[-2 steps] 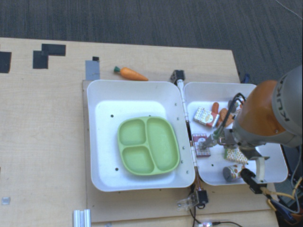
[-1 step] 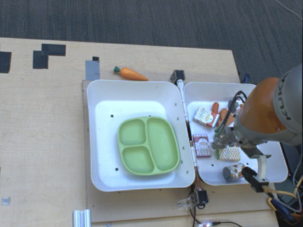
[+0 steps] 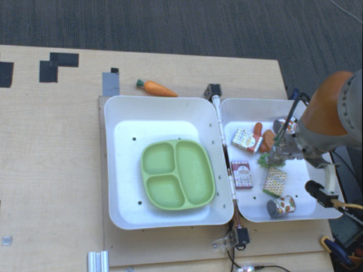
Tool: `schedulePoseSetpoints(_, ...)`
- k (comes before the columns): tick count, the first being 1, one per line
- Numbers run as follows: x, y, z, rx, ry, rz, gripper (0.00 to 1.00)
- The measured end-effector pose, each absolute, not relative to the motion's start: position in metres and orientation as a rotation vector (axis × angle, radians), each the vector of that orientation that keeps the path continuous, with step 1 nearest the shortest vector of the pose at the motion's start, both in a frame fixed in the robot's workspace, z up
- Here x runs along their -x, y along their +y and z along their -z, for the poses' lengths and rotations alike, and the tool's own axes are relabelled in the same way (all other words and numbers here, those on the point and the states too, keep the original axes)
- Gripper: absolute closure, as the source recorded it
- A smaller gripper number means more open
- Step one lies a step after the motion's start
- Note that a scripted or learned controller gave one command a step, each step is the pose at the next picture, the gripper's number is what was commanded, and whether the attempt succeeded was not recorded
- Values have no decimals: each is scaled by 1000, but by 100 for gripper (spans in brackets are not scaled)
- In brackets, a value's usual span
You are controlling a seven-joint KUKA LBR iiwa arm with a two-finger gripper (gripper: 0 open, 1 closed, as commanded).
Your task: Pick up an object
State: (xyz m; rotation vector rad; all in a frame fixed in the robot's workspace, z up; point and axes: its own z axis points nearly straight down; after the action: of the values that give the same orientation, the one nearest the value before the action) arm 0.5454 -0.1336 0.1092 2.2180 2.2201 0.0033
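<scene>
The gripper (image 3: pixel 278 152) hangs low in the right bin (image 3: pixel 249 211), over something green (image 3: pixel 264 160); whether its fingers are clenched, I cannot tell. Around it lie small packets (image 3: pixel 244 139), a patterned box (image 3: pixel 275 181) and a can (image 3: pixel 282 207). A green tray (image 3: pixel 177 175) sits in the left bin (image 3: pixel 122 169). A carrot (image 3: pixel 157 88) lies at the tabletop's (image 3: pixel 51 163) far edge.

Arm (image 3: pixel 332 115) reaches in from right, hand (image 3: pixel 279 152) lowered, pointing down.

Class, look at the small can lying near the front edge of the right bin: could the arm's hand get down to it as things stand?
Probably yes. The can lies apart from the other items, with bare bin floor around it, and the hand hovers in the same right bin, nothing between them.
</scene>
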Motion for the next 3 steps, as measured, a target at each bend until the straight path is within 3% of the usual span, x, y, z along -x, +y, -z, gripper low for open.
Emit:
schedulePoseSetpoints(1, -545, -133, -109, -2218, 2221, -3, 0)
schedulePoseSetpoints(2, -504, -96, -91, -2204, 2184, -12, 0)
schedulePoseSetpoints(3, -505, -91, -101, -2207, 2197, -20, 100)
